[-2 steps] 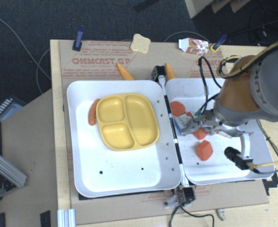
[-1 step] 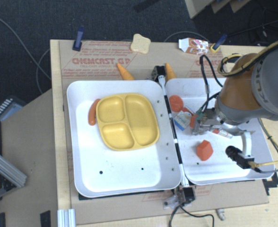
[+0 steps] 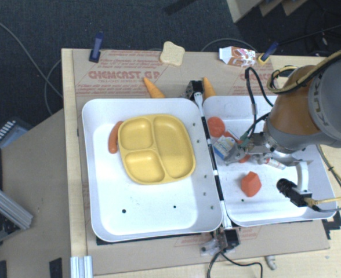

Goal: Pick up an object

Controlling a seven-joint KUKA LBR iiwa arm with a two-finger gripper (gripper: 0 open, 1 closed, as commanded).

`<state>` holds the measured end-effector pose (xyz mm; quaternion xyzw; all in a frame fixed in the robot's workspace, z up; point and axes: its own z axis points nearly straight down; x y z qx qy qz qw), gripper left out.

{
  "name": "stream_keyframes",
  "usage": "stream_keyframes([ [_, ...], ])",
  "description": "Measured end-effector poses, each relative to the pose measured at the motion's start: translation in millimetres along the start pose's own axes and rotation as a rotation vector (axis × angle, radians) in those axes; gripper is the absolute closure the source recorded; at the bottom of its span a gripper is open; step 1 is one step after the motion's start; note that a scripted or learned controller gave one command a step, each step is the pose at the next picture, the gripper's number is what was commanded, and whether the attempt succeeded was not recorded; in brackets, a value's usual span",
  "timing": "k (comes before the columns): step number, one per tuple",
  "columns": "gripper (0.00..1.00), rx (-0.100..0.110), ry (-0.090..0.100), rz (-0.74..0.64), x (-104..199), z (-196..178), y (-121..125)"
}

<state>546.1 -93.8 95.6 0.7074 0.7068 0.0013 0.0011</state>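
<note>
Orange block (image 3: 251, 184) is seen loose in the right bin (image 3: 263, 213), at 5 o'clock from the gripper (image 3: 238, 154). Finger state cannot be told from this angle. Yellow divided tray (image 3: 156, 148) is seated in the left bin (image 3: 101, 201), red sausage (image 3: 113, 138) touching it at 9 o'clock.

We note the arm (image 3: 327, 106): bulky grey rounded housing; a broad orange band above the wrist; black cables looping over it; pale metal fittings beneath.
</note>
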Motion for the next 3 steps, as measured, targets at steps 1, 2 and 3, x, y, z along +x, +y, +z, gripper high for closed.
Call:
stream_keyframes([
  [1,0.00,0.003,0.000,-0.001,-6.9,11.2,58.2],
  [2,0.00,0.005,0.000,0.000,-14.9,11.2,42.8],
  [3,1.00,0.001,0.000,-0.001,-14.4,0.4,44.0],
])
